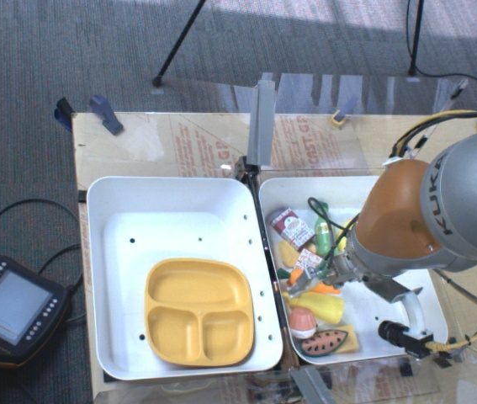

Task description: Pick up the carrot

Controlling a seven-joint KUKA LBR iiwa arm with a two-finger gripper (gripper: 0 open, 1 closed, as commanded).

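Camera view: my gripper [326, 269] down in right white bin [373, 183], over toy pile. Small orange carrot [326, 289] just under me, beside yellow plastic pepper [322, 308]. Finger state – can't tell. Best to pinch carrot alone, clear of neighbours.

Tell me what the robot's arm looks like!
The arm is fat, round and grey, with a shiny orange band and black "KU" letters. Yellow and black cables loop behind it. Its claw is small and dark.
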